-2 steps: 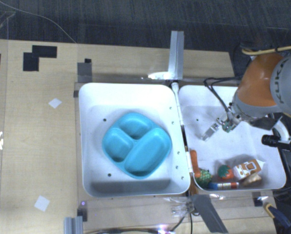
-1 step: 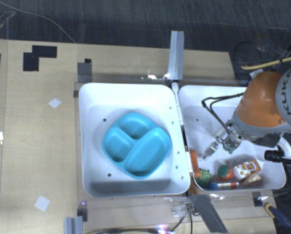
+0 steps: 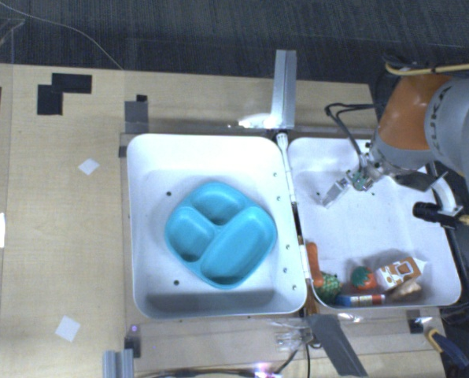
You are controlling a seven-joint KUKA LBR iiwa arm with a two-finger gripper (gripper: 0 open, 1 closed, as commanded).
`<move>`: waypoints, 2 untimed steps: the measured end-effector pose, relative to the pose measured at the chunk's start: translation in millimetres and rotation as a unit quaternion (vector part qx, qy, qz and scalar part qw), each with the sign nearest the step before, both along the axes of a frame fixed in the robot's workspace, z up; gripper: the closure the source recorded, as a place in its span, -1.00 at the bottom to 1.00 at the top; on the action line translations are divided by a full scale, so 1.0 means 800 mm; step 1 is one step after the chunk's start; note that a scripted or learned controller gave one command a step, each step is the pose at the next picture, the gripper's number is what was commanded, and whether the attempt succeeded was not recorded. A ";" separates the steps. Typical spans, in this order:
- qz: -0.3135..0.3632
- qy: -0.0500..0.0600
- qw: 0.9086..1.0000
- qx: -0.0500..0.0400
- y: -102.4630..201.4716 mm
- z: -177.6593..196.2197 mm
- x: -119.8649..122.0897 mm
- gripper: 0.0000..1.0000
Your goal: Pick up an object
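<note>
Hovering over the right bin (image 3: 431, 235), the hand (image 3: 338, 189) holds nothing. Its fingers look slightly parted. Small objects (image 3: 376, 280) lie near the front wall.

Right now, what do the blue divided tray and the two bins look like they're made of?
Blue divided tray: likely moulded plastic, smooth with a soft sheen; uniform colour and rounded compartment edges. Left bin and right bin: thin white plastic or coated sheet, semi-gloss; rounded corners and glare patches, but the look leaves it open.
</note>
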State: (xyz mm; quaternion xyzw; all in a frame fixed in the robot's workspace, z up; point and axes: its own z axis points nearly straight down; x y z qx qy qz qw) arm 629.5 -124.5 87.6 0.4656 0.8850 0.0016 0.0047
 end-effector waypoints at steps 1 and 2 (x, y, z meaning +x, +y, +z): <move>-0.055 0.002 0.998 0.001 0.046 0.014 -0.103 -1.00; -0.171 0.002 0.985 0.002 0.106 0.123 -0.072 -1.00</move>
